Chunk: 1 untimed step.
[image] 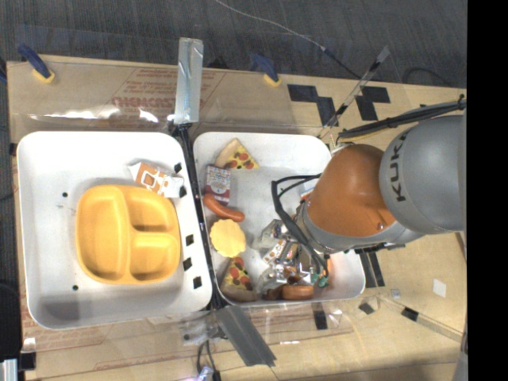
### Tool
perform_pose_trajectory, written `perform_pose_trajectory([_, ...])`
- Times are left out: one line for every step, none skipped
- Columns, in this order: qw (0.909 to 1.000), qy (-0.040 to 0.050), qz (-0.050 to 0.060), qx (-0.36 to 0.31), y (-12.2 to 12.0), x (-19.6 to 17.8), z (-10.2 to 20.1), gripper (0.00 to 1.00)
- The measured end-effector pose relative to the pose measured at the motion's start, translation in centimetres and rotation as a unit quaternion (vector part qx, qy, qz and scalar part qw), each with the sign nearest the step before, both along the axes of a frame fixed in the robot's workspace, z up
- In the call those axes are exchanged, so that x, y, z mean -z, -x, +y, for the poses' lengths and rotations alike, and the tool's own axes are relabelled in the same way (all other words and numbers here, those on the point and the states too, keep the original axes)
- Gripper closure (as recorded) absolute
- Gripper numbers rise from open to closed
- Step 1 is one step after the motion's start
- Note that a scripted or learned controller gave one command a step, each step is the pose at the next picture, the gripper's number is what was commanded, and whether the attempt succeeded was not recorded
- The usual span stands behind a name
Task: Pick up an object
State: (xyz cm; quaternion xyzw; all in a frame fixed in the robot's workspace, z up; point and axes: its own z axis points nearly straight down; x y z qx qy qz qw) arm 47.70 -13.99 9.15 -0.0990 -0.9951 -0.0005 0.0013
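1. Working from the right, your arm (397, 181) hangs low over the right bin (262, 145), with the gripper (287, 262) down among the clutter in that bin's near right corner.
2. Judge the grip honestly: whether the pincer is wide, narrow or closed on anything cannot be told, since wires and the wrist hide the tips.
3. Choose your target among what lies closest. A brown sausage-like piece (295, 291) sits just beside the tool against the near wall, and a pizza slice toy (236, 275) lies near, to its left.
4. Favour something with free sides (the yellow round piece (227, 237) and the hot dog (223, 209) both sit more in the open, well apart from the walls).
5. Keep the tips clear of the bin wall when closing; a thing pressed against the rim will probably slide rather than seat.
6. Ignore the left bin (48, 153), where the yellow tray (127, 232) and a small orange packet (155, 179) touching its far edge are poor picks from this reach.
7. Lift straight up and slowly, so a weak hold shows early.
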Motion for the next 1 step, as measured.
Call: perform_pose_trajectory([0.9986,0.0006,-0.002,-0.054,-3.55,-0.06,2.2,0.0])
